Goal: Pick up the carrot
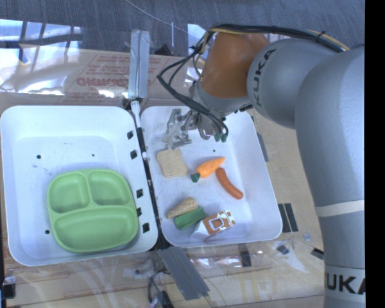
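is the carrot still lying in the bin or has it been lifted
Lying in the bin. The carrot rests on the right bin's floor beside the sausage; the gripper is apart from it.

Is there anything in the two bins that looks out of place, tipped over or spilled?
Nothing stands out. The green tray lies flat in the left bin. In the right bin, the carrot, sausage, bread slice and other toy foods lie loose; none spilled out.

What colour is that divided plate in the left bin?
Light green; the plate shows plainly in the camera view, lying in the left bin.
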`<state>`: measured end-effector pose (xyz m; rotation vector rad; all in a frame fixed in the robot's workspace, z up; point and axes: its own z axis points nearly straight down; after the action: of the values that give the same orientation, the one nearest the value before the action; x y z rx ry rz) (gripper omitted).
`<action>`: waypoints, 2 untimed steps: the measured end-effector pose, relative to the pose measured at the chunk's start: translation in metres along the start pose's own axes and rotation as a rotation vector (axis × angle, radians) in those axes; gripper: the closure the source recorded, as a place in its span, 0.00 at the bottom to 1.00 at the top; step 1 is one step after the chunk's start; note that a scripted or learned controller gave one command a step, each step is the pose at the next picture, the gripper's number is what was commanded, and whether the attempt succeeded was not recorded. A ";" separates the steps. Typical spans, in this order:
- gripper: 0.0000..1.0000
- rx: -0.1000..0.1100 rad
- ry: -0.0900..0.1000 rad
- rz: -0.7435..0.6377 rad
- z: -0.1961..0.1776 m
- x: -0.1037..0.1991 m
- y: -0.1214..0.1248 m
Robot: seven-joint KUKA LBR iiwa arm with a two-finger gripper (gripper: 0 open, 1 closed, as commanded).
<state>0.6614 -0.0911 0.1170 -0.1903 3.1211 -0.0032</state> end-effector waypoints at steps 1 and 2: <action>1.00 0.001 0.000 0.185 -0.184 -0.003 0.028; 1.00 0.000 0.013 0.348 -0.209 0.035 0.087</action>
<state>0.6130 -0.0085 0.3249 0.3549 3.1191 0.0001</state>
